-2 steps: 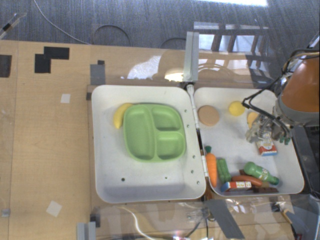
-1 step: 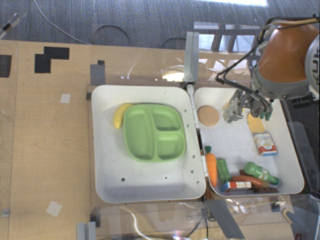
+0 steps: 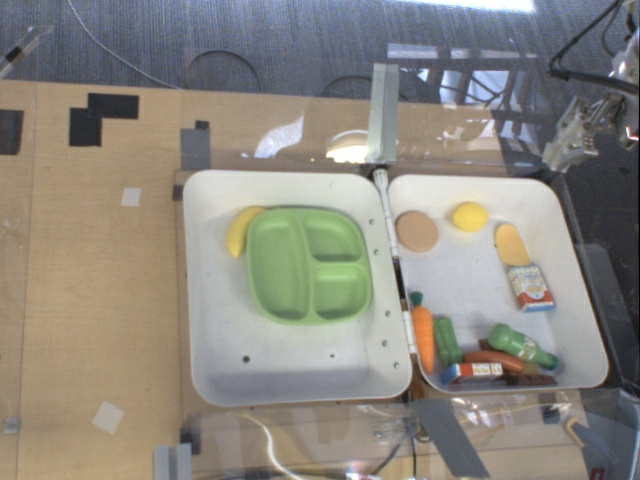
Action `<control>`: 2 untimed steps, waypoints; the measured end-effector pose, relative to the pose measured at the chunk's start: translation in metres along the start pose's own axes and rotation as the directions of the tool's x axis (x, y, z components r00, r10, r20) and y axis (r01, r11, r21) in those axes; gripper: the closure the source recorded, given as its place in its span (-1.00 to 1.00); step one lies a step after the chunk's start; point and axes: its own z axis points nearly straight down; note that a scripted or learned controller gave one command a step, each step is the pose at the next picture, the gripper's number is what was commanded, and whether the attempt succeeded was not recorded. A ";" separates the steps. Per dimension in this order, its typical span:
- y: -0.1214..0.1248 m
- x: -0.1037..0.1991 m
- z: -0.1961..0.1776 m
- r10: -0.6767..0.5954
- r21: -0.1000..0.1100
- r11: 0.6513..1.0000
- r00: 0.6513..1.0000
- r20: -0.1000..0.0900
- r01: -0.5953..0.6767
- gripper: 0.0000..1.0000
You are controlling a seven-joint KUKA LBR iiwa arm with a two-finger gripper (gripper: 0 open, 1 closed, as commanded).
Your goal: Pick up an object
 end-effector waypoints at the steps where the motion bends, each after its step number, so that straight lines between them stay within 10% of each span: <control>1: -0.020 0.004 0.134 -0.376 -0.015 0.926 0.926 -0.019 0.376 1.00; 2: -0.019 0.002 0.129 -0.377 -0.011 0.926 0.926 -0.011 0.377 -1.00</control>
